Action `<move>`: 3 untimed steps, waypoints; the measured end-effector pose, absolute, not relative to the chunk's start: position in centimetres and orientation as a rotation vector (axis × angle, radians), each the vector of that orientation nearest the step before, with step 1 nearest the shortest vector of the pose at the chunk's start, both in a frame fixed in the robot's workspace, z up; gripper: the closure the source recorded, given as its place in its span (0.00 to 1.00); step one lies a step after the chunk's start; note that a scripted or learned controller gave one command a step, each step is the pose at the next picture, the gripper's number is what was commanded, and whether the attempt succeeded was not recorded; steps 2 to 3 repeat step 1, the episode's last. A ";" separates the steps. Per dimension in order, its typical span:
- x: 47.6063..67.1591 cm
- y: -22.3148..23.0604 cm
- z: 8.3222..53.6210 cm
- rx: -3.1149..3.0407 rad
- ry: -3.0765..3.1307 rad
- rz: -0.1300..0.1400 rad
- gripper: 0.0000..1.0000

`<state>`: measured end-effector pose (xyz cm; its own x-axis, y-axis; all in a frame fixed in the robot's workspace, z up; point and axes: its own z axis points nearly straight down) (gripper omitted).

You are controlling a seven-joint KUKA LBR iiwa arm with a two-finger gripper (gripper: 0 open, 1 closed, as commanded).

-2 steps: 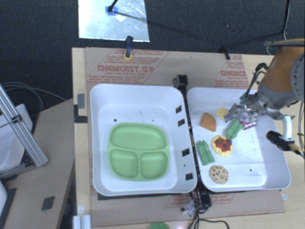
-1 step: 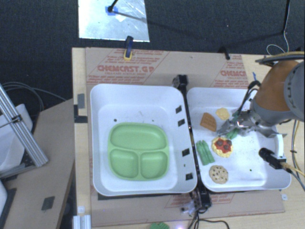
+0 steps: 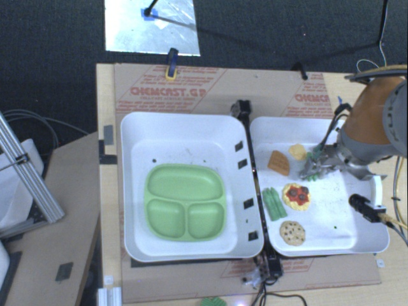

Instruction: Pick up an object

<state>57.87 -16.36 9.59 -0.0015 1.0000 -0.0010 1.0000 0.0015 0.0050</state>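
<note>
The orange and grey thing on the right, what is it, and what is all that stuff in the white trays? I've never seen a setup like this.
That is a robot arm, seen from a camera fixed above the bench and looking down at a slant. At the arm's tip is a gripper, a two-finger claw for picking things up. It is lowered into the right bin, close to some toy food. I cannot tell from here whether its fingers are open or closed, or whether it has hold of anything.

The right bin holds a brown bread-like piece, a small yellow piece, a little pizza, green beans and a cookie. The left bin holds a green divided plate with three compartments.
</note>
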 end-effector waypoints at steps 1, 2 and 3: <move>55.8 -10.0 20.0 2.207 2.228 0.011 1.00; 55.8 -10.0 20.0 2.207 2.228 0.011 1.00; 55.8 -10.0 20.0 2.207 2.228 0.011 1.00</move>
